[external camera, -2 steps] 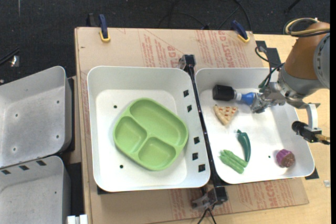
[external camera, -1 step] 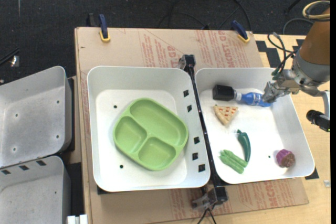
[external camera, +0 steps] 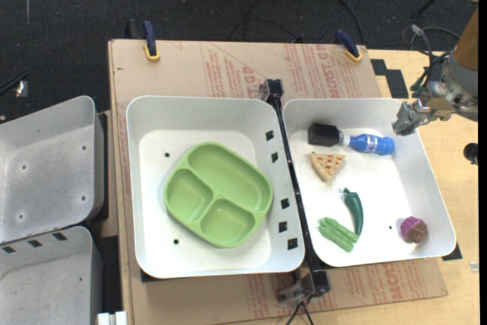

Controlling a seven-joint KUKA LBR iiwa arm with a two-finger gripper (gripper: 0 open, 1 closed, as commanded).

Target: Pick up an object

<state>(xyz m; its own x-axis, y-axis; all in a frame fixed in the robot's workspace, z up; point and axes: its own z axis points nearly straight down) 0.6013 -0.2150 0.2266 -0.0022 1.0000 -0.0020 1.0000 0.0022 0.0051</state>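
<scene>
**Nothing picked up yet**

Nearest, the right bin (external camera: 437, 186) holds green beans (external camera: 337, 233), a purple ball (external camera: 413, 229), a pepper (external camera: 354, 211), pizza (external camera: 326, 165), a bottle (external camera: 370, 143). The left bin (external camera: 144, 164) holds a green tray (external camera: 218, 195). The hand (external camera: 408, 120) hovers at the far rim; its grip I cannot tell.

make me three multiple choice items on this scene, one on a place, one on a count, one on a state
1. Where does the light green divided plastic plate lie?
A. left white bin
B. right white bin
C. on the cardboard

2. How many things lie in the right white bin?
A. three
B. four
C. six

3. How does the blue plastic bottle rest?
A. upright
B. on its side
C. on the plate

Answers: 1 A, it lies in the left white bin. 2 C, counting the bottle, black block, pizza slice, green pepper, pea pods and purple piece. 3 B, it lies lengthwise on the floor.
</scene>
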